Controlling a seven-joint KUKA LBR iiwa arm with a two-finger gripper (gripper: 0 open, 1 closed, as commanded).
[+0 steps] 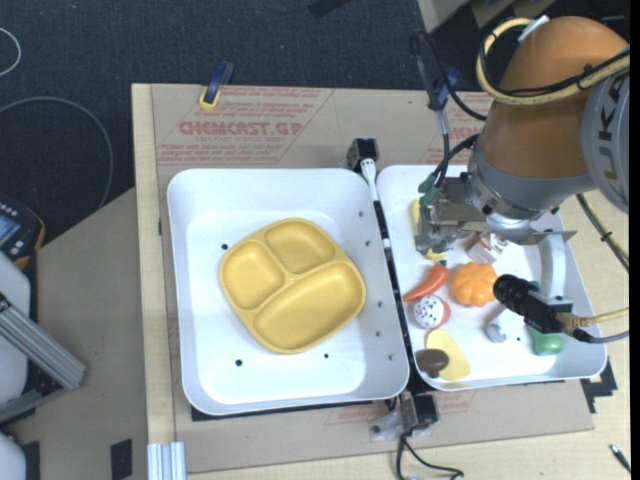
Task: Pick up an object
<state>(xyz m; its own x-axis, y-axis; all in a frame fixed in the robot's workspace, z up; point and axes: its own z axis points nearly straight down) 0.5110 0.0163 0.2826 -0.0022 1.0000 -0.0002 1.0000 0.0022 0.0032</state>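
My gripper (438, 243) hangs low over the back left part of the right bin (580, 368), under the orange-banded wrist. Just in front of it lie an orange carrot-shaped toy (426, 284) and an orange pumpkin-like toy (474, 284). Nearer the front sit a white dotted ball (430, 312), a yellow piece with a brown end (440, 358), a small grey piece (494, 330) and a green item (546, 344). Something yellow (416, 211) peeks out at the gripper's left side. I see nothing clearly between the fingers.
The left bin (190, 268) holds a yellow divided plate (290, 284). A black divider (385, 258) runs between the bins. A black camera or tool (530, 303) juts over the right bin. Cables trail at the back right.
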